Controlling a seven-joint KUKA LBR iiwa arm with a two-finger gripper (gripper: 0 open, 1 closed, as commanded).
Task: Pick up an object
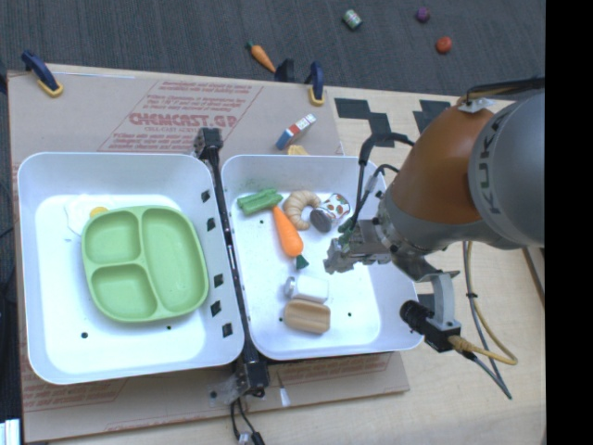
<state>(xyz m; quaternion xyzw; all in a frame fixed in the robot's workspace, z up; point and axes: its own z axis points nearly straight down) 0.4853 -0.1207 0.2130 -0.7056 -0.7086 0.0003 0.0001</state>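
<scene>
Camera view looks down on two white bins side by side on a cardboard sheet [185,109]. Left bin [46,276] holds a green divided plate [144,262], lying flat near its middle.

Right bin [371,327] holds the loose things. A green pod [258,200] lies near the far left corner. Just right of it sits a tan croissant [300,207], touching a dark round piece [322,218]. An orange carrot [288,232] lies at a slant below the croissant, its green tip toward the near side. Nearer the front wall lies a white cylinder [309,290], and just in front of it a tan bread loaf [307,317]; the two look to be touching.

Arm [463,184] reaches in from the right, its orange band over the bin's right wall. Gripper [341,251] hangs over the right part of the right bin, beside the carrot and near the dark piece. Nothing shows between its fingers, and whether they stand apart or together I cannot tell, as the wrist hides them.

On the cardboard behind the bins lies a small red, white and blue block [296,132]. Blue clamps [317,82] grip the board's far edge.
</scene>
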